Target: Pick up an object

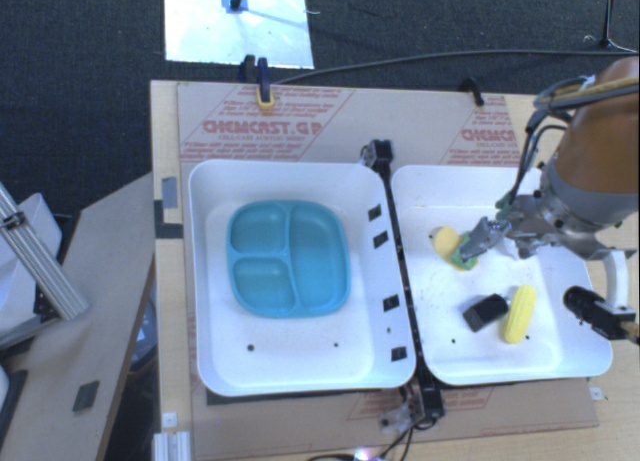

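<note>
Seen from the overhead camera, the tabletop (300,119) carries two shallow white bins side by side. The left bin (215,249) holds a teal divided plate (289,257), lying flat near its middle with three compartments facing up.

The right bin (560,354) holds three small things. A yellow rounded object (444,241) sits toward the bin's left side, with a small green piece (462,261) touching it on its near right. Nearer the camera lies a black block (485,311), and just to its right a yellow corn cob (519,313), lying lengthwise from far to near and slightly tilted. The block and the cob are just beside each other, apart from the yellow rounded object.

The arm (600,164) reaches in from the right, its orange band at the far right edge. The end effector (476,242) hangs low over the right bin, its tip just beside the yellow rounded object and right above the green piece. Whether its fingers are apart or together cannot be told from this angle, nor whether anything sits between them.
</note>
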